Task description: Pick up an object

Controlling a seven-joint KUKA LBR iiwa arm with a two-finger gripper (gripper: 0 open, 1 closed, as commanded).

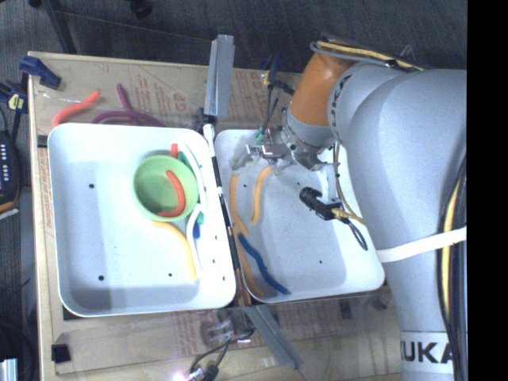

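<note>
My gripper [262, 148] hangs low over the far left corner of the right bin [349, 272], under the orange wrist band [317, 86]. Just in front of it an orange strip [258, 193] lies on the bin floor, and a blue strip [258, 264] lies nearer the front left corner. I see nothing clearly held in the gripper. In the left bin [87, 236] a green bowl [155, 182] holds a red curved piece [171, 195]. A yellow strip [185, 246] and a small teal piece [198, 221] lie beside the bowl.
The grey arm [397, 157] covers the right side of the right bin. A metal bar [218, 74] stands at the back between the bins. Behind the left bin lie an orange-red tool [75, 108] and a purple hose [127, 117].
</note>
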